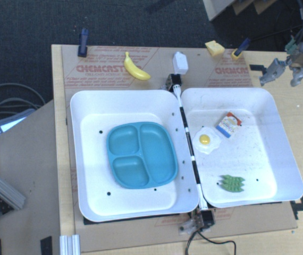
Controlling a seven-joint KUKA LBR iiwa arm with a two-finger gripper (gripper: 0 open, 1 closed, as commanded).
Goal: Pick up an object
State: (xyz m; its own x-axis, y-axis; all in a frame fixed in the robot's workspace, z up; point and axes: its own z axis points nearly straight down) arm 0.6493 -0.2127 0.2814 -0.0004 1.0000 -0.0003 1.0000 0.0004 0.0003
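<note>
- Right at the near edge, a cable and clamp [199, 222] sit where the two bins meet, on the cardboard-covered bench [61, 142].
- Just above that, in the right bin [284, 142], there's a green leafy toy [232, 183] lying near the front wall.
- Further back in that bin, a fried-egg toy [205, 141] lies flat, touching the blue corner of a small carton [229, 125] with a red and white top.
- Over in the left bin [87, 142], a blue divided plate [141, 154] lies flat in the middle, three compartments showing.
- And the gripper [285, 72]? It's up at the far right, over the bench beyond the right bin's back corner, outside the bin altogether.
- Its two grey fingers [271, 72] stand apart, nothing between them.
- So all three candidates in the right bin lie well apart from those fingers; the carton is the closest, the green toy the farthest.
- Behind the bins, a banana [135, 68] lies on the cardboard, a white block [180, 62] by the bins' seam, a yellow wedge [214, 48] further right, and blue clips [83, 42] at the back edge.
</note>
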